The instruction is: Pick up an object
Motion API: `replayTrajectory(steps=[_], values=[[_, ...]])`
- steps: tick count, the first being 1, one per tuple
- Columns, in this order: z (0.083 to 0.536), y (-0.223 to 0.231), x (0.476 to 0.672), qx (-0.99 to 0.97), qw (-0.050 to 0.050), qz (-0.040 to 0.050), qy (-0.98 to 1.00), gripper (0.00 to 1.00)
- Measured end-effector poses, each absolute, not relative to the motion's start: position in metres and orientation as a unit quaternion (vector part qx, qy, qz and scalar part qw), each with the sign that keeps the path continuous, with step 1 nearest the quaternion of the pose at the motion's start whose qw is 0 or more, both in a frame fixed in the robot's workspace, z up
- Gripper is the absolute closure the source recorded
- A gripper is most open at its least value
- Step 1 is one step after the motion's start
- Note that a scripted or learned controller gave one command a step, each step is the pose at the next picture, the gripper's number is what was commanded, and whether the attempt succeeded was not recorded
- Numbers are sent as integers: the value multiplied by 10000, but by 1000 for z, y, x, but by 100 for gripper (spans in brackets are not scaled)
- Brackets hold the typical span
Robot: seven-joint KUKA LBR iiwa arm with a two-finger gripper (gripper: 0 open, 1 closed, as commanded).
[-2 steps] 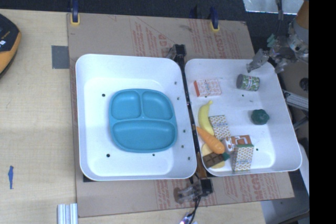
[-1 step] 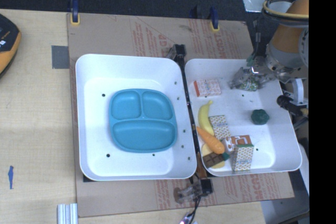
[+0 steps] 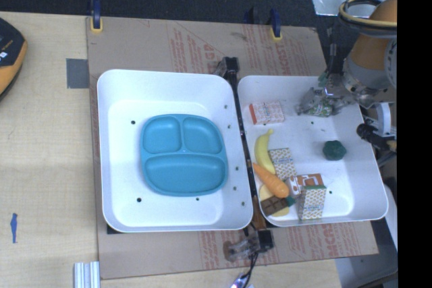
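In the camera view the pincer (image 3: 324, 101) hangs low over the far part of the right bin (image 3: 368, 209), close by the bin's back wall. It is a blur of metal from above, so I cannot tell how it stands, and nothing can be made out in its hold.

No object has been lifted, so my judgement is that the reach is the step in hand. The nearest candidate is the dark green lump (image 3: 333, 150), a little nearer the camera than the pincer and just to its right, well apart from everything else. The small red-and-white packet (image 3: 266, 112) lies to the pincer's left at about the same depth. Further toward the camera and leftward sits a crowded heap: banana (image 3: 263, 150), carrot (image 3: 271, 180), a patterned box (image 3: 282, 162) and a speckled carton (image 3: 312, 202), touching or overlapping.

The next move likely calls for a short shift over the green lump, then a straight descent; the heap would be harder to grip cleanly.

The left bin (image 3: 111, 145), far to the pincer's left, holds a blue divided plate (image 3: 183, 154). Both bins rest on a cardboard sheet (image 3: 169, 44) clamped to the wooden bench (image 3: 40, 145); dark floor lies beyond.
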State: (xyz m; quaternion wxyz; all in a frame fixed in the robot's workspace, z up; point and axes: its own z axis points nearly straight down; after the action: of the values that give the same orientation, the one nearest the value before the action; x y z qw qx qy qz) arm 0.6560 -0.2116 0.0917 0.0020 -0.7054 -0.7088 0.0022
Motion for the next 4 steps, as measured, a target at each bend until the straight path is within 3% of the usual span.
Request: replayTrajectory(steps=[1,2,3,4], values=[[245,-213,659,-7057,-68,-29,-7085,0],[100,-211,573,-7064,77,50,-7078,0],[119,-213,579,-7049,11,23,-7093,100],[119,-213,579,-7047,11,26,-7095,0]])
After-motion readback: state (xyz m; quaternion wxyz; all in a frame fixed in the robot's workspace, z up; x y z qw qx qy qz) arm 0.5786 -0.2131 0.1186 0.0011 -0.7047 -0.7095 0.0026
